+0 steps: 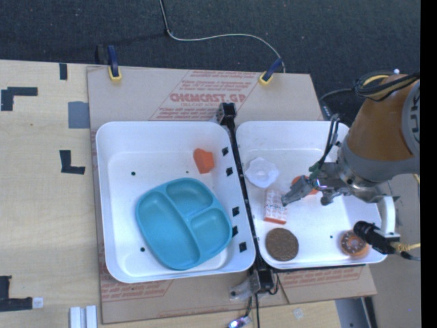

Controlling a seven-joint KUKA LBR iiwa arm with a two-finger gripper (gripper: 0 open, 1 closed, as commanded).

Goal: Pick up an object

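Observation:
My gripper (pixel 308 196) hangs low over the middle of the right bin (pixel 300 132), open, with nothing between its fingers. One grey finger (pixel 292 195) points left toward a red-and-white packet (pixel 275 208). A small orange-red object (pixel 301 182) lies just above that finger, partly hidden by the gripper. A crumpled clear plastic piece (pixel 261 171) sits up and left of the gripper. A brown round disc (pixel 281 244) lies near the bin's front wall. A sprinkled doughnut (pixel 354 244) rests in the front right corner.
The left bin (pixel 116 142) holds a blue divided plate (pixel 183 221) and a small orange block (pixel 203 160) near the divider. The arm's grey and orange body (pixel 382 135) covers the right bin's right side. Black clips run along the divider (pixel 235 183).

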